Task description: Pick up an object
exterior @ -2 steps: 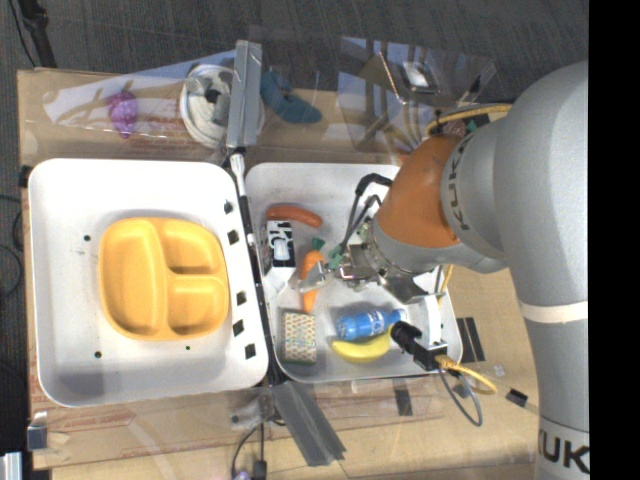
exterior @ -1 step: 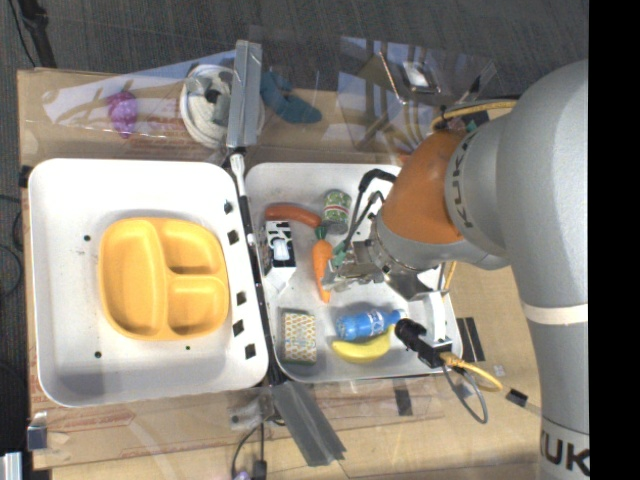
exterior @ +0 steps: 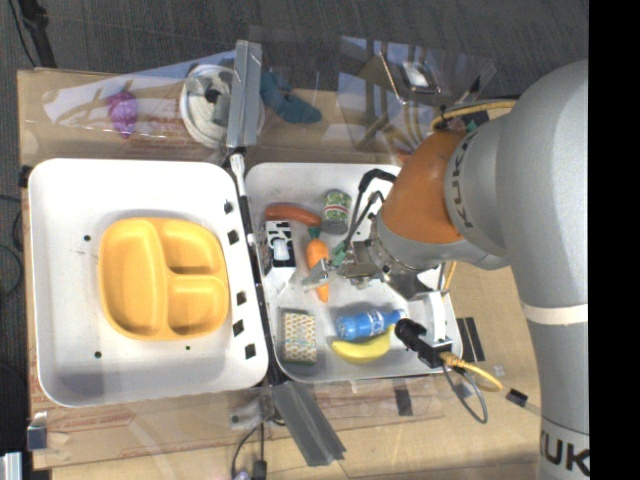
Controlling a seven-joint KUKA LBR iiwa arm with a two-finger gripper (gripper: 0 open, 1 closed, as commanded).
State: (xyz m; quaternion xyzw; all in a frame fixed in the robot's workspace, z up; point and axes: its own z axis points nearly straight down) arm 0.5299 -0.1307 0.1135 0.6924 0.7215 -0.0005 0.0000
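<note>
Camera view: my gripper [exterior: 335,265] sits low in the right bin [exterior: 300,183], just beside the carrot [exterior: 318,256]; can't tell its state. Banana [exterior: 362,348] nearby.

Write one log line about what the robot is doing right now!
task: pick up an object | gripper: low in right bin, at carrot | grasp: unconfirmed | nearby: banana, blue bottle | left bin: yellow tray

The wooden desk [exterior: 500,298] carries two white bins side by side: the left bin [exterior: 60,268] and, touching it, the right bin [exterior: 300,173]. Behind them on the desk lie a purple toy [exterior: 123,111], a white coil [exterior: 208,103] and a teal piece [exterior: 290,103].
</note>
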